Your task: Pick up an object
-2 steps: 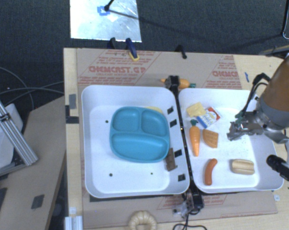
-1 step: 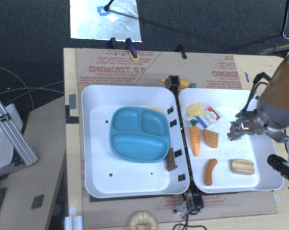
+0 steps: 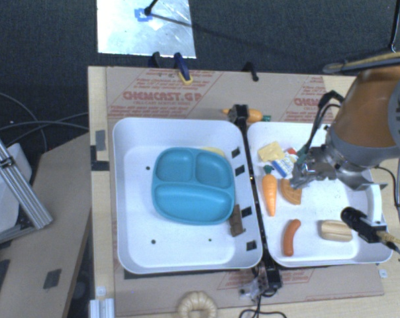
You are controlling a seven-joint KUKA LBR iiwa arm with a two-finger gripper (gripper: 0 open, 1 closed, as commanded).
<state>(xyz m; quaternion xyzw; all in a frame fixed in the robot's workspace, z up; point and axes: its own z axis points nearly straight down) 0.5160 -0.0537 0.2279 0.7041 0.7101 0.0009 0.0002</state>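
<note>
Camera view: arm (image 3: 372, 118) comes in from the right, gripper (image 3: 300, 175) down low in the right bin (image 3: 332, 254), over the cluster of toy food near that bin's upper left. Can't tell whether the gripper is apart or together, the tips are lost against the clutter. Right under or just beside the gripper tip sits a small brown wedge piece (image 3: 292, 194); contact unclear. Orange carrot (image 3: 270, 194) lies lengthwise just left of the wedge, close to the divider between bins. Yellow cheese slice (image 3: 271, 152) sits above the carrot, with a small white-and-blue item (image 3: 282, 167) next to it, too small to identify. Reddish sausage (image 3: 290, 236) lies toward the front of the right bin, and a tan bread roll (image 3: 336, 230) is to its right, near the black part of the arm's mount. Left bin (image 3: 130, 244) holds a blue divided plate (image 3: 193, 184) in the middle and a small brown piece (image 3: 236, 222) at the plate's lower right edge, against the divider.
</note>
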